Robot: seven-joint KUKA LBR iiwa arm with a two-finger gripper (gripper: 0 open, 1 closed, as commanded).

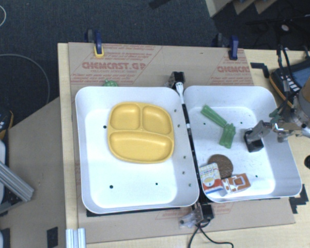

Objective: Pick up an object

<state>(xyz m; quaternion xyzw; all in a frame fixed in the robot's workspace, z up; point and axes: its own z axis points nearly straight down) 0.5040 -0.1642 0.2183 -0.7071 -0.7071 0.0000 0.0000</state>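
Right bin (248, 94): the claw (280, 128) hangs over its right margin, at mid depth, carried by the arm that enters from the right; whether it stands apart or together cannot be told from this angle, and nothing is seen clamped in it. Candidate item: green angled piece (218, 122), resting on the bin floor in the far-middle part, left of the claw and slightly farther back, apart from it with bare bin floor between. Its longer limb runs on a diagonal from far-left to near-right; a shorter limb turns toward the near side at the right-hand end, which is the end closest to the claw. Judged the nearest thing to reach, by a move leftward and down. Other contents, near part of the same bin: brown disc (223, 164), a small carton (210, 175) touching its near-left edge, and an orange-and-white packet (238, 182) just to the right; all lie nearer than the claw and to its left. Left bin (93, 154): one yellow divided plate (141, 132) in the far half, well apart from the claw. Both bins sit side by side on the counter (144, 61).
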